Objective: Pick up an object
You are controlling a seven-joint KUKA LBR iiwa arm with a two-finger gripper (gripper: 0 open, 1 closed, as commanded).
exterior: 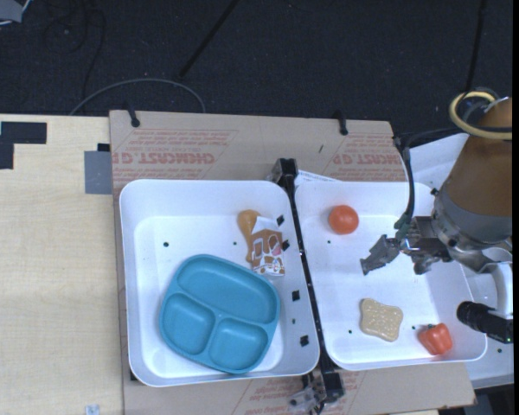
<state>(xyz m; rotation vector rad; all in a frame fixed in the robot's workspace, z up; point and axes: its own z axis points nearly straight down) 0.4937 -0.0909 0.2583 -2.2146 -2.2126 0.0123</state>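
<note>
The surface (43, 258) carries two white bins side by side on brown cardboard. The left bin (143, 223) holds a blue three-part plate (218, 314) toward its front edge, and behind it, near the divider between the bins, a small brown-and-white packet (267, 252) with a tan piece (247, 222) touching its back end; what either one is stays hard to make out.

The right bin (346, 353) holds three small things. A round orange-red ball (343, 220) sits near the back left corner. A flat tan, bread-like piece (381, 319) lies near the front edge. A red-orange piece (436, 338) lies in the front right corner, just beside a black cylinder at the bin's right edge.

The arm (489, 167) enters from the right, cut off by the frame edge, and hides the bin's back right corner. Its gripper (382, 253) hangs over the middle of the right bin, between ball and bread piece, touching neither. The jaws are dark and blurred: whether spread or pressed together, I cannot tell.
</note>
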